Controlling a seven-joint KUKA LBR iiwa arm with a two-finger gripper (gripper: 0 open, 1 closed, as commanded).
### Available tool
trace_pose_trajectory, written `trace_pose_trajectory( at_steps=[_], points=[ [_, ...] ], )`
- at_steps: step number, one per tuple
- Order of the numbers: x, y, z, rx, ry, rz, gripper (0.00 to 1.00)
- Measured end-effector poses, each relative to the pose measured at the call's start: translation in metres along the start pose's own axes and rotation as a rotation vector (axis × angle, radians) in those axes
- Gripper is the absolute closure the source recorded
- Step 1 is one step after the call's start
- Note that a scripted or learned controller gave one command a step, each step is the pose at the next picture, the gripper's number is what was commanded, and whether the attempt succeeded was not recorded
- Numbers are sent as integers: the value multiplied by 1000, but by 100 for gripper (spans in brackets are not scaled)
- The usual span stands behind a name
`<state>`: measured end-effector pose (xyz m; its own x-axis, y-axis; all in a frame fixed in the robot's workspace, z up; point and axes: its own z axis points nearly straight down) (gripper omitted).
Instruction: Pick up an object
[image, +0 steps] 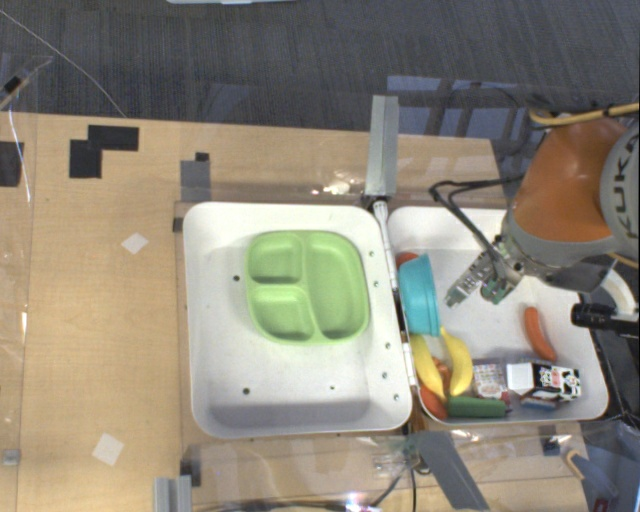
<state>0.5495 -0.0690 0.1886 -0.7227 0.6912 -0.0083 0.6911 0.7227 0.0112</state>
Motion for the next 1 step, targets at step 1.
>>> trace_pose_trajectory(
  at_steps=[1],
  points=[
    [-83,-11,-68,3,-8,-48,100]
  ],
)
